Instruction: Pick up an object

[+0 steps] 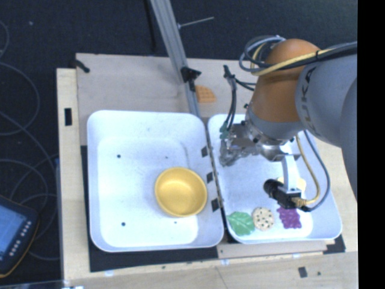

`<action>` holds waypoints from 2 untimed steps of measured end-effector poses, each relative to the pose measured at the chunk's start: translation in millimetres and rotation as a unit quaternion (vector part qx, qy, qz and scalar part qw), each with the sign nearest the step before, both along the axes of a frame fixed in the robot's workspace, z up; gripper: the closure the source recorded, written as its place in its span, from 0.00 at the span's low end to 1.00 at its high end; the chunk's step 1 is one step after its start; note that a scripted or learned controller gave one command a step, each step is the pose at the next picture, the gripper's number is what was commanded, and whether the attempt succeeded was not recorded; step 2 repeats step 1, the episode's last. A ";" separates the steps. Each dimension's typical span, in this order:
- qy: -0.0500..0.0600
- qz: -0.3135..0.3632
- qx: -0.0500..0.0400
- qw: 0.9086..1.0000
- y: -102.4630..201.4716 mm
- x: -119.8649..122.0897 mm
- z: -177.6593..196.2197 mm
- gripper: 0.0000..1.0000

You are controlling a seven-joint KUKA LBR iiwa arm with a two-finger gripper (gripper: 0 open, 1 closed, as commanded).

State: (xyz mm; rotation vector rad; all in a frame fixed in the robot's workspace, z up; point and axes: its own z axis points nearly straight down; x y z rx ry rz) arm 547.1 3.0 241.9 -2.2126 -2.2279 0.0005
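Yellow bowl [180, 191] sits in my left bin [108, 131]. The tool [228, 152] hovers over the right bin [325, 221]; I can't tell its grip

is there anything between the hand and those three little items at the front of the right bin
Nothing visible stands between them. The hand is over the back left part of the right bin; the green piece, cookie and purple piece lie along its front edge, with bare bin floor between.
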 end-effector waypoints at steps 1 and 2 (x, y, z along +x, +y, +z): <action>-0.001 0.001 0.000 1.000 59.7 13.3 -3.4 1.00; -0.001 0.001 0.000 1.000 59.7 13.3 -3.4 1.00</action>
